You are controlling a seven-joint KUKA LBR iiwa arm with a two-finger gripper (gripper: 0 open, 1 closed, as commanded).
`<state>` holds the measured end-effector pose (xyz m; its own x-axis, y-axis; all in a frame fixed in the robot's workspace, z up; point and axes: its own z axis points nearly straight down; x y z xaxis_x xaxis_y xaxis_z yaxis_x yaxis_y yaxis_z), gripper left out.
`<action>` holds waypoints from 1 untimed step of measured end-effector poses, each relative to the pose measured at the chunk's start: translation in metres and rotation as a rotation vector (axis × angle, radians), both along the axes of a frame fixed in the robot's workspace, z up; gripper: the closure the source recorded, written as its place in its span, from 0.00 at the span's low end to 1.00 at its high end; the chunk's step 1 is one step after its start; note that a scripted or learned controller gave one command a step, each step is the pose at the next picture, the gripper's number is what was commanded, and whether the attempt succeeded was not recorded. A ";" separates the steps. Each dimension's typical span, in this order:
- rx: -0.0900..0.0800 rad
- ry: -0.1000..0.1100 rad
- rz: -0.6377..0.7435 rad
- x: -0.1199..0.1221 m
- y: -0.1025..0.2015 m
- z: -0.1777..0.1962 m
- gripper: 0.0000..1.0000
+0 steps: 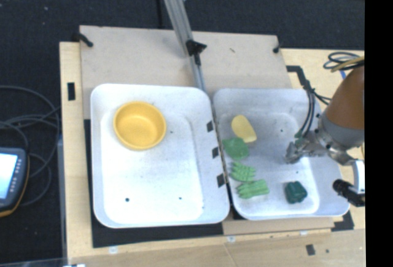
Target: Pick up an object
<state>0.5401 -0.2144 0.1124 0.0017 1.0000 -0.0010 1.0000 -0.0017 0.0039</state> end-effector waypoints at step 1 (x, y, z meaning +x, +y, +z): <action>-0.001 -0.002 0.002 0.001 0.003 0.063 1.00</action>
<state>0.5409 -0.2117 0.1750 -0.0001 1.0000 -0.0019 1.0000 0.0001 0.0062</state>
